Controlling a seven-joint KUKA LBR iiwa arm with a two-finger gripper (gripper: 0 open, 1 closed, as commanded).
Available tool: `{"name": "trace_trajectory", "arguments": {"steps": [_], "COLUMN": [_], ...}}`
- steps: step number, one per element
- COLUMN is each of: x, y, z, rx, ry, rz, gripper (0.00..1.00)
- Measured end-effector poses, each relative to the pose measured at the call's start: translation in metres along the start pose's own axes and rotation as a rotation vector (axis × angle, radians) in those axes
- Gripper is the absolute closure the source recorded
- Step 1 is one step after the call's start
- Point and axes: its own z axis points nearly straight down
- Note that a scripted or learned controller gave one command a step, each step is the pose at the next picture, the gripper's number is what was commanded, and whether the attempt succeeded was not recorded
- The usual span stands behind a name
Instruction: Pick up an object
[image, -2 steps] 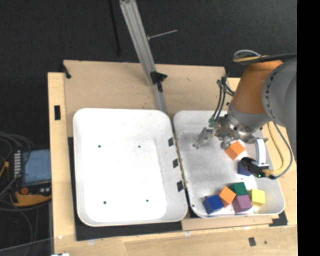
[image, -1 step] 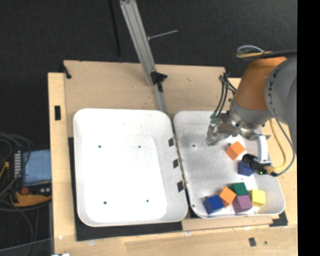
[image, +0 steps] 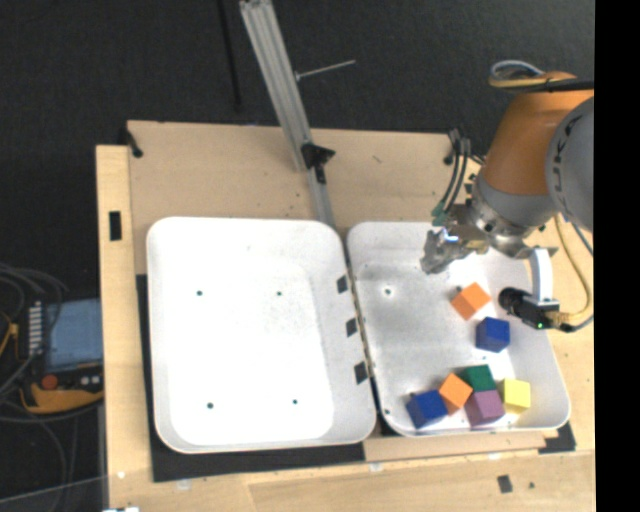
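— Wooden bench (image: 230, 170), dark floor around it, two white bins side by side. What do you see, arm?

— My gripper (image: 437, 252) hangs over the top part of the right bin (image: 400, 330). I cannot tell if it is apart or together (it is too small and blurry to see). Nothing shows between its tips.

— Where are the blocks?

— All in the right bin. An orange block (image: 470, 300) sits near my gripper, a little lower and to the side. A blue block (image: 492, 334) is just past it. More are bunched in the bottom corner: another blue one (image: 427, 407), another orange one (image: 456, 390), a green one (image: 480, 377), a purple one (image: 486, 406) and a yellow one (image: 516, 394). The left bin (image: 250, 330) is beside them.

— What could go wrong?

— I think the first orange block is my best pick, since it sits alone. But it is turned at a slant, so I might bump a corner and push it away. In the bunch, blocks touch, so I might hit two at once and grab none.
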Motion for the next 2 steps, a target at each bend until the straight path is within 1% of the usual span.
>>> {"name": "trace_trajectory", "arguments": {"steps": [1, 2], "x": [-0.001, 0.049], "y": [0.002, -0.019], "z": [-0.051, -0.051], "rx": [-0.003, 0.004], "ry": [0.0, 0.001], "rz": [-0.001, -0.003], "gripper": [1.0, 1.0]}}
